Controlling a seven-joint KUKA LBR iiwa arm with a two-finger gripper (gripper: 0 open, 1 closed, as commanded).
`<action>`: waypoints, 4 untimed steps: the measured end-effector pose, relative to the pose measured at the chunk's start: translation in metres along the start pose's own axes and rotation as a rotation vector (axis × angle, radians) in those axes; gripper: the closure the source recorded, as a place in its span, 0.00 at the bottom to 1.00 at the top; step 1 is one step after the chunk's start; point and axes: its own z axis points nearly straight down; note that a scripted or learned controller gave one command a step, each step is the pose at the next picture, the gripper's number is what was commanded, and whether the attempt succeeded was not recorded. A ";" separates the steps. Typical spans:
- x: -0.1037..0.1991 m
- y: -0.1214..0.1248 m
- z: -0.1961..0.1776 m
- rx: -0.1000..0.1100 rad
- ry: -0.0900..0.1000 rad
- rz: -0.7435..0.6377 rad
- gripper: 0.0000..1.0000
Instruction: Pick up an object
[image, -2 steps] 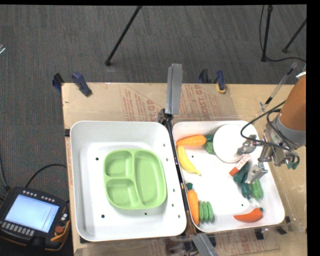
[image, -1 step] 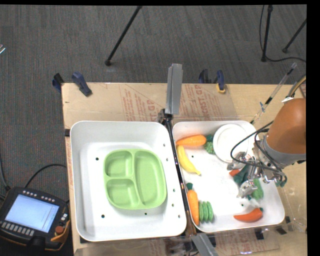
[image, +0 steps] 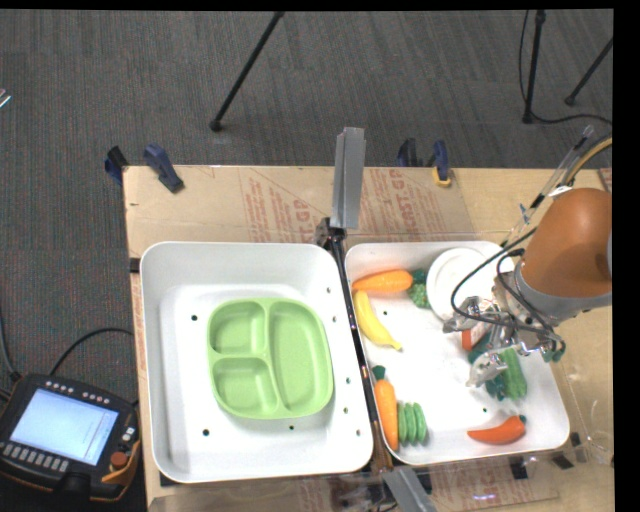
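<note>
My gripper (image: 488, 366) hangs low over the right side of the right bin (image: 440, 462), reaching in from the right under the orange wrist band. It sits right beside a dark green vegetable (image: 515, 374), partly covering it. A small orange-red piece (image: 467, 339) peeks out to the left of the wrist. Elsewhere in this bin lie a carrot (image: 383, 282) at the top left, a yellow banana (image: 372, 322), a second carrot (image: 386, 402), a green ridged piece (image: 412, 422), an orange chili (image: 497, 431) and a white round dish (image: 458, 282).
The left bin (image: 170, 300) holds a light green divided plate (image: 270, 358). A grey upright post (image: 348, 180) stands behind the seam between the bins. Blue clamps (image: 163, 166) grip the bench's back edge. A pendant with a screen (image: 65, 430) lies at the lower left.
</note>
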 end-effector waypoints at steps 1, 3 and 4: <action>-0.040 0.011 -0.001 0.002 0.002 -0.011 0.00; -0.044 -0.022 0.000 0.001 0.008 -0.071 0.00; -0.048 -0.002 -0.001 0.005 0.023 0.045 0.00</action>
